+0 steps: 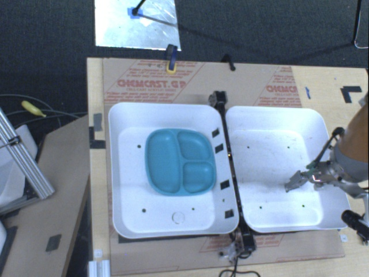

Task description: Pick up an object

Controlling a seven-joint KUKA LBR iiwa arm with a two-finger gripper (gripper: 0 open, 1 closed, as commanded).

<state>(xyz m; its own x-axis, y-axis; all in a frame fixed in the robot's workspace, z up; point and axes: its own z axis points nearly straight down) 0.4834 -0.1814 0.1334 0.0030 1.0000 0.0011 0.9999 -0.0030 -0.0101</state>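
Note:
A light blue plate (180, 161) with three compartments lies flat in the middle of the left bin (127, 126). Near that bin's front wall lies a small clear round thing (177, 217). My gripper (294, 181) reaches in from the right and sits low over the floor of the right bin (271, 126), pointing left, toward its right half. I see nothing held at its tip. The orange band (354, 134) of the arm shows at the right edge.
Black clips (223, 166) line the seam between the two bins. The bins rest on a cardboard sheet (150, 82) with a yellow and blue clamp (171, 58) at the back. A foil sheet (137, 16) lies beyond. An aluminium frame (23, 160) stands at the left.

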